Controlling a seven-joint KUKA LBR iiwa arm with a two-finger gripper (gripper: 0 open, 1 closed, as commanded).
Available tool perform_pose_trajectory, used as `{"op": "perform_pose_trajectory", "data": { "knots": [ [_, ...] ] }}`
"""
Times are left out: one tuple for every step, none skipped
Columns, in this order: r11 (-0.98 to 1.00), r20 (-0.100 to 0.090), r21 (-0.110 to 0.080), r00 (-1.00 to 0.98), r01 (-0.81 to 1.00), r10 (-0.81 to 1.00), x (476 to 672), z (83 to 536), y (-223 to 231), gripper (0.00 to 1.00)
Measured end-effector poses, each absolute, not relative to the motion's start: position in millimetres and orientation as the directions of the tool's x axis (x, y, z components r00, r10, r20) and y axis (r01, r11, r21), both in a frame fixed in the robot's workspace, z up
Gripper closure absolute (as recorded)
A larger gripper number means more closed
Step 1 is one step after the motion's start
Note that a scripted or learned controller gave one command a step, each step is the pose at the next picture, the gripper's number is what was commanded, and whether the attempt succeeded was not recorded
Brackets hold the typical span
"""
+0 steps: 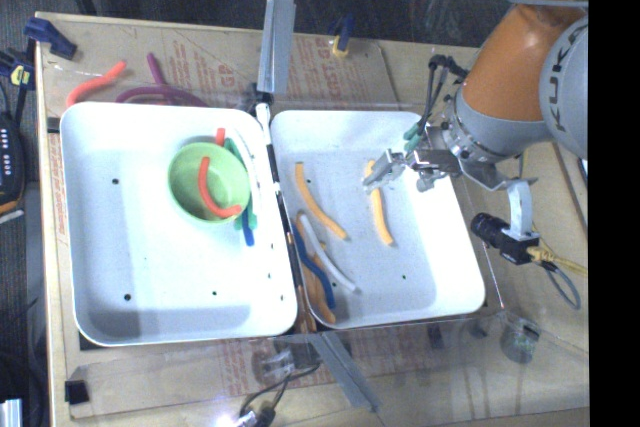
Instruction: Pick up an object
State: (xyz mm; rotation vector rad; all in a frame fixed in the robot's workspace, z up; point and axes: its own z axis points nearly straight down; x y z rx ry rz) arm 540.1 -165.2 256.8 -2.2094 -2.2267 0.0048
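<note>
Gripper (383, 169) over right bin (455, 290), fingers spread, nothing between them. Short orange stick (382, 217) lies just below the fingertips, free of neighbours. Best to drop straight down, straddle its middle across its length, then close.

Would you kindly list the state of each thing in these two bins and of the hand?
Hand: low over the right bin, nothing seen between its fingers.
Green bowl: upright in the left bin, a red strip draped in it.
Two orange strips: lying flat, apart.
Blue strip: flat by the divider.
Grey strip: flat, crossing the blue one.
</note>
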Motion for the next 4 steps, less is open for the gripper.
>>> {"op": "perform_pose_trajectory", "data": {
  "knots": [
    [0.114,0.001,-0.005,-0.114,0.993,0.993,575.5,111,-196,0.00],
    [0.104,0.000,-0.004,-0.104,0.995,0.995,558.9,92,-210,0.00],
    [0.107,-0.004,-0.003,-0.107,0.994,0.994,559.6,103,-211,1.00],
    [-0.037,0.000,-0.002,0.037,0.999,0.999,566.6,224,-120,1.00]
  ]
}}
